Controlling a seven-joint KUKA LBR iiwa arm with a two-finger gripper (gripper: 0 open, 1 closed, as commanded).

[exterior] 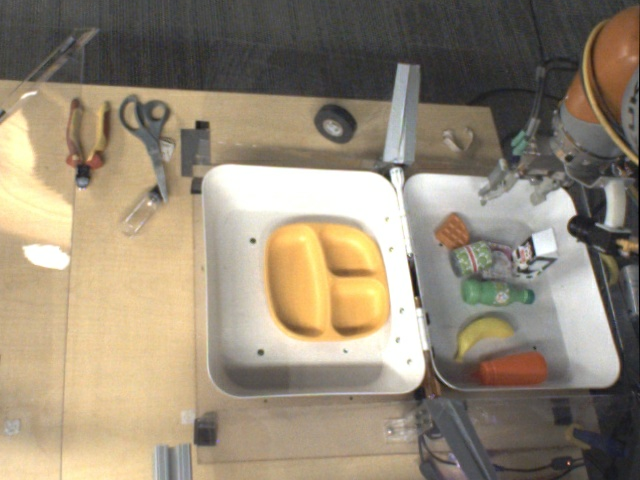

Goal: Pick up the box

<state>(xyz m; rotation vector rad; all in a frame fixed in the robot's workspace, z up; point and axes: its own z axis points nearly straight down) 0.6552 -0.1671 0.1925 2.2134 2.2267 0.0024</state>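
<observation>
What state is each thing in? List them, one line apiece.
claw: open, over right bin's far edge, holding nothing
box: in right bin, tilted
green bottle: lying on its side
yellow tray: in left bin
scissors: shut, on bench

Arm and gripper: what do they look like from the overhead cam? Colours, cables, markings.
The arm enters from the right: a rounded orange band over a grey, metallic wrist section. Thin dark cables run down beside it, with a small teal part near the wrist. The gripper is grey metal with slim, light-coloured fingers. No legible markings at this resolution.
</observation>
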